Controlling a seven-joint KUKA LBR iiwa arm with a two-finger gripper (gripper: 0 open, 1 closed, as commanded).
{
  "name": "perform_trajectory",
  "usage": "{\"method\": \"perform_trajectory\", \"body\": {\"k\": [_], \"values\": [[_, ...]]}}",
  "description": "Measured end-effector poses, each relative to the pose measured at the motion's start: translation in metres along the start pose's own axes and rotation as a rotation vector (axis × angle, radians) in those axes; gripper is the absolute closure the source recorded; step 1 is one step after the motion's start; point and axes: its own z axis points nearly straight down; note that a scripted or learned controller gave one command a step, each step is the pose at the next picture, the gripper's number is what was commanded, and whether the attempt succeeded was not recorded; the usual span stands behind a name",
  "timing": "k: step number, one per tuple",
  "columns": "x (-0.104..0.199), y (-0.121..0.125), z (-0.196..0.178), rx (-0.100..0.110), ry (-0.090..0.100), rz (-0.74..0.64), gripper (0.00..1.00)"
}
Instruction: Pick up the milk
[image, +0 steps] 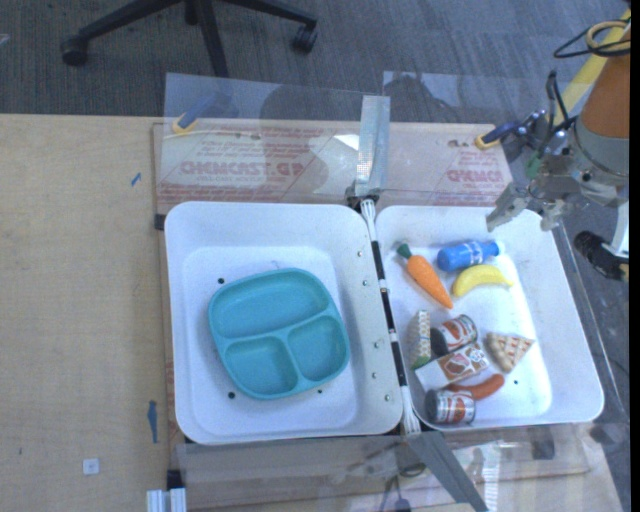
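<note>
A tan bench (70, 300) bears two shallow white bins side by side. The left bin (190, 235) holds a teal divided plate (278, 331). In the right bin (570, 330), the milk carton (450, 366) lies on its side toward the lower centre of the frame, among a carrot (426, 280), banana (482, 279), blue bottle (467, 253) and cans. The pincer (528, 214) hovers at upper right, above the bin's far corner, fingers spread and holding nothing, well apart from the milk.
</note>
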Motion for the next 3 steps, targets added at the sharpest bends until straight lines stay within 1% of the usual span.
{"method": "perform_trajectory", "body": {"k": [1,2,3], "values": [[0.057,0.025,0.017,-0.002,-0.001,-0.094,0.00],[0.121,0.025,0.042,0.000,0.000,-0.285,0.00],[0.204,0.003,0.043,0.001,0.000,-0.273,0.00]]}}
